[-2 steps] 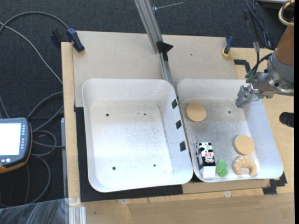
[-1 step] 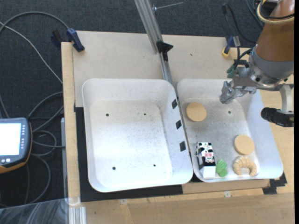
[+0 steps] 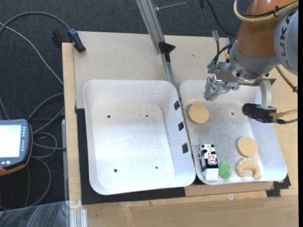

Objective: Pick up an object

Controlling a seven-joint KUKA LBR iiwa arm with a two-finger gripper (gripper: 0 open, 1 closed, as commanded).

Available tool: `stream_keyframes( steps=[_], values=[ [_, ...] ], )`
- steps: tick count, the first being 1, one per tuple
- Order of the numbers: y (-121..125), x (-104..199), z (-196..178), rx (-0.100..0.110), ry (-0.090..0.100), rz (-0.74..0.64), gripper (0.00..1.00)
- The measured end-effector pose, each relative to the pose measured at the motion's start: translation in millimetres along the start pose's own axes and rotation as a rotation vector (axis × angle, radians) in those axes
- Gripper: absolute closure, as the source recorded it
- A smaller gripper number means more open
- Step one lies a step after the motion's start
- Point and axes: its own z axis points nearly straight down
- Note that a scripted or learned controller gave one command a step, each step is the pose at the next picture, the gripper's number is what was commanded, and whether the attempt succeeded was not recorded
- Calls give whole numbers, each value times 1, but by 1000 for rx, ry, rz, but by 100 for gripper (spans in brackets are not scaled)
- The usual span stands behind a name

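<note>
Hand: hand (image 3: 211,92) hangs over the 12 o'clock end of the right bin, metal fingers pointing down; whether they are spread or pressed together cannot be told from this angle, and nothing shows between them.
Arm: grey arm (image 3: 265,37) with its orange band comes in from 1 o'clock, wrist above the right bin's far rim.
Right bin: white right bin (image 3: 274,148) lies at 3 o'clock on the worktop, touching the left bin along a shared edge.
Near disc: round tan disc (image 3: 199,113) lies flat on the bin floor just beside the hand, toward 7 o'clock of it, apart from the fingers.
Second disc: second tan disc (image 3: 247,146) lies flat toward 4 o'clock in the same bin, well apart from the first.
Croissant: croissant (image 3: 248,168) lies just at 6 o'clock of the second disc, near the front rim.
Green piece: green piece (image 3: 224,170) sits at the front rim, between the croissant and the box.
Box: small black-and-white patterned box (image 3: 209,157) stands at the 7 o'clock corner of the right bin, touching the green piece.
Left bin: white left bin (image 3: 94,126) lies at 9 o'clock, speckled floor.
Worktop: pale worktop (image 3: 118,56) carries both bins.
Pendant: handheld screen pendant (image 3: 13,143) rests off the worktop at 9 o'clock, cables trailing.
</note>
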Motion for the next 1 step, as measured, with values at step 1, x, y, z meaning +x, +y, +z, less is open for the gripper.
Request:
stream_keyframes(
  steps=[1],
  values=[
    [5,53,23,7,1,1,100]
  ],
)
